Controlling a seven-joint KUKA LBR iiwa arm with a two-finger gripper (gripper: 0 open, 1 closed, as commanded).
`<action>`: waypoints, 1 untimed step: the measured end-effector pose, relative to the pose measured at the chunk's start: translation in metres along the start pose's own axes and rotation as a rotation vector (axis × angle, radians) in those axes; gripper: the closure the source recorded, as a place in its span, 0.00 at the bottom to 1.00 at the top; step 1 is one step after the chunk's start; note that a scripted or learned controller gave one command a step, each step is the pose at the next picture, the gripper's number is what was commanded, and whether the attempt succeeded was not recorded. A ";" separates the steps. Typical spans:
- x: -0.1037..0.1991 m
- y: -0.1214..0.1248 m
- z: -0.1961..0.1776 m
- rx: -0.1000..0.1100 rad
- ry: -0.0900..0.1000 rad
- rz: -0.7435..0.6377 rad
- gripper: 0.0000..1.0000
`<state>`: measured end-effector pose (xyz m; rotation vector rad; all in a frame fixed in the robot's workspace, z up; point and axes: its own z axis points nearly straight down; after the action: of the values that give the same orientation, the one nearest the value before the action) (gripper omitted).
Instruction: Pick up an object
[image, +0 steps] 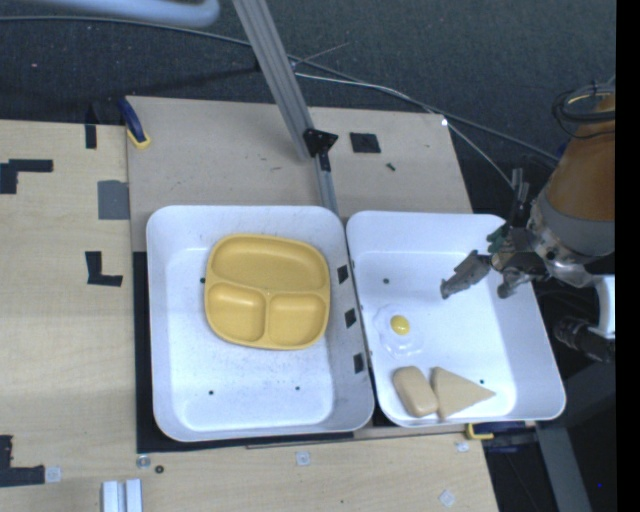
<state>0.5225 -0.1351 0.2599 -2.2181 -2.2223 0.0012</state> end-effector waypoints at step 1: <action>0.009 -0.003 0.049 0.004 0.000 0.001 0.00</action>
<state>0.5195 -0.1256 0.2112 -2.2168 -2.2192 0.0057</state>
